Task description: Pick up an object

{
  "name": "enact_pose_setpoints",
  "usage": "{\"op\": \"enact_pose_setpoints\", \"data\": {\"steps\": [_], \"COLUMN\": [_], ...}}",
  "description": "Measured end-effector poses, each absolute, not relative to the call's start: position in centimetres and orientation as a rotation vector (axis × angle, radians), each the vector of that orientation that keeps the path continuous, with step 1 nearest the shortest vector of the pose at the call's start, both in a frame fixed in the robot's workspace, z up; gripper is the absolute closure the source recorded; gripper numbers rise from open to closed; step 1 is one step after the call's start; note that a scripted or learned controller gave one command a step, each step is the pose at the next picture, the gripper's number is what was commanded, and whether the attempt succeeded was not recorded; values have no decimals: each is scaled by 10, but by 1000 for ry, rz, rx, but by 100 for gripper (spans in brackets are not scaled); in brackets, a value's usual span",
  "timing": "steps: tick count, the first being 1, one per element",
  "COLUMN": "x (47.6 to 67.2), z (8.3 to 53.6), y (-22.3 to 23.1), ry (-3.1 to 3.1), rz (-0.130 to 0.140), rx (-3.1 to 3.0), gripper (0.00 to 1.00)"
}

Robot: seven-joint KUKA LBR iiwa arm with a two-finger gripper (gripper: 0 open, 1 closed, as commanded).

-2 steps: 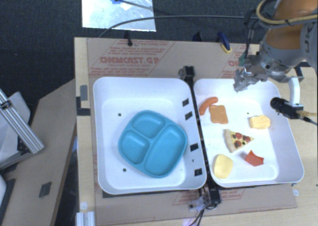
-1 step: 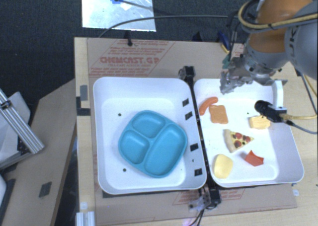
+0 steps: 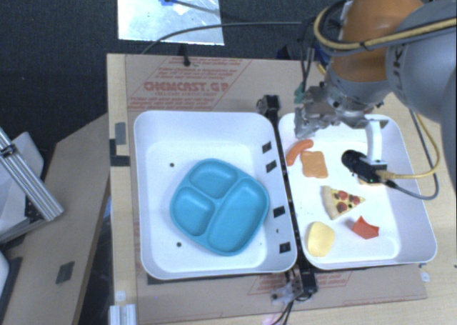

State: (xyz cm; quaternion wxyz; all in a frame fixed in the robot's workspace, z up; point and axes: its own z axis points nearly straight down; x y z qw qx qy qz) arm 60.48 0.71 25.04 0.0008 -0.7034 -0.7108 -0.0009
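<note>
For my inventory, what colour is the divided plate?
The plate is light blue; camera view.

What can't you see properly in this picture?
- Gripper: blurry in the camera view, so it is unclear whether it grips anything.
- Right bin: its far rim is hidden behind the arm.
- The arm is also cut off by the picture's right edge.
- Red piece: too small to identify.

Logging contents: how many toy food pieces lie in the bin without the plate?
5: sausage and orange slab at the far end, pizza slice mid-bin, red piece and yellow piece nearest the camera. The gripper may hide more.
</note>
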Motion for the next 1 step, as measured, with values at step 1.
{"op": "enact_pose_setpoints", "data": {"steps": [1], "x": [593], "z": [251], "y": [62], "ry": [-2232], "rz": [-2], "rx": [-2208], "gripper": [100]}}
